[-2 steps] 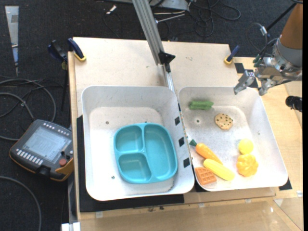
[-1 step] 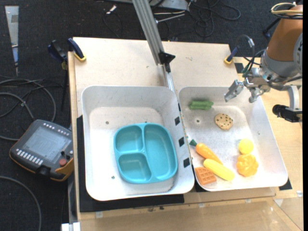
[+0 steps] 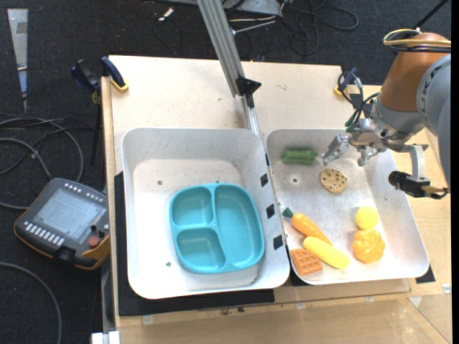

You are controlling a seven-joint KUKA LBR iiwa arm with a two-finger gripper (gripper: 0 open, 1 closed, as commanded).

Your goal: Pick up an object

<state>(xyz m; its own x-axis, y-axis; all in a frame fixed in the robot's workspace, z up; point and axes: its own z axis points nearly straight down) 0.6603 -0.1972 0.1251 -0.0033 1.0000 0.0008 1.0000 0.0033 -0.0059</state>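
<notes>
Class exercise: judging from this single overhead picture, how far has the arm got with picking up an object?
Done: the gripper is over the right bin, open. In hand: nothing between its fingers; it hovers above the cookie. Left: descend, close, lift.
</notes>
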